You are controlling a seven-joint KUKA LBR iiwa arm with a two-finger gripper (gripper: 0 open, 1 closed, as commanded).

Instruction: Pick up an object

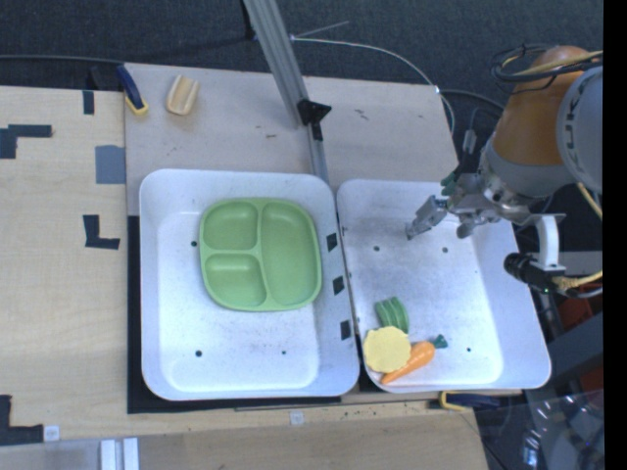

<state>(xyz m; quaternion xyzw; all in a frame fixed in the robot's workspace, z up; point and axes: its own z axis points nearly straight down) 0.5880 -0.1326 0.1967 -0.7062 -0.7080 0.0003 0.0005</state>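
Note:
Three small toy foods lie in the near left corner of the right bin point(490, 292): a green leafy piece point(392, 313), a yellow round piece point(387, 348) and an orange carrot point(413, 357) with a green tip. The carrot rests against the yellow piece. My gripper point(443, 219) hangs over the far part of the right bin, well apart from the toys, with its two fingers spread and nothing between them. The grey arm with its orange band comes in from the right.
The left bin point(167, 292) holds a green divided plate point(262, 253). A metal post point(284, 52) slants down to the bins' far junction. A yellow-blue tool point(132, 91) and a tan block point(182, 95) lie on the bench behind the left bin.

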